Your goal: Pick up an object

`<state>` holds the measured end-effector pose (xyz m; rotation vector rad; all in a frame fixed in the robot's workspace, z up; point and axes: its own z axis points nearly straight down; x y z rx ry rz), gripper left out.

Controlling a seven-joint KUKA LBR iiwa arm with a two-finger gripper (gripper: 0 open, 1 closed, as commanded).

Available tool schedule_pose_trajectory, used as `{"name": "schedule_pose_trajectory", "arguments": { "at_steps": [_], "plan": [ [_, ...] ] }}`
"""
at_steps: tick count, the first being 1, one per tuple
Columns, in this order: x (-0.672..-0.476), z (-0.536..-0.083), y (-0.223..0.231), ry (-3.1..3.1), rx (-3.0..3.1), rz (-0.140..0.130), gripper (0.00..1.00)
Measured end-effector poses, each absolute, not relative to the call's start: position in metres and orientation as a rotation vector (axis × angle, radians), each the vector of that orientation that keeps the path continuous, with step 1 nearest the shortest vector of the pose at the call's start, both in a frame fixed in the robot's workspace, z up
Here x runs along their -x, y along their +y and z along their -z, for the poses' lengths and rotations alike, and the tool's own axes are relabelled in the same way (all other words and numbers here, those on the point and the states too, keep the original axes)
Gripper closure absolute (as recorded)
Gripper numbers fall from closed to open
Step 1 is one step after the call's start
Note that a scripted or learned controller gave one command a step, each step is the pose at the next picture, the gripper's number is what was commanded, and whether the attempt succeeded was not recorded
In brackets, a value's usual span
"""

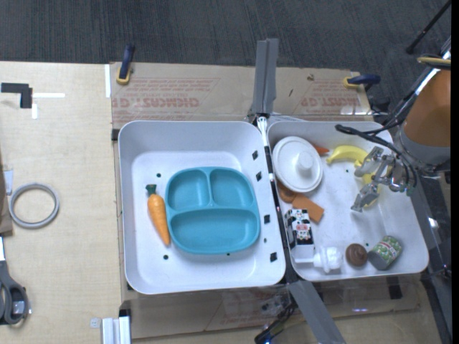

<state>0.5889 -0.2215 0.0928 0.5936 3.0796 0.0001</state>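
Banana lies just beside the end effector, whose fingers hang open, holding nothing

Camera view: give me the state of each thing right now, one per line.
Pincer: over the right bin, open, holding nothing.
Banana: lying in the right bin, beside the pincer.
White lid: lying in the right bin, knob up.
Can: on its side, near corner of the right bin.
Carrot: lying in the left bin, beside the tray.
Blue tray: flat in the left bin, compartments bare.
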Motion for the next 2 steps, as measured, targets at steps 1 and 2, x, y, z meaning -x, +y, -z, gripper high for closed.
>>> {"name": "schedule_pose_trajectory", "arguments": {
  "at_steps": [1,2],
  "plan": [
    [-0.605,-0.093,-0.223,3.090,-0.530,0.002,0.00],
    [-0.606,-0.104,-0.223,3.083,-0.529,0.003,1.00]
  ]
}}
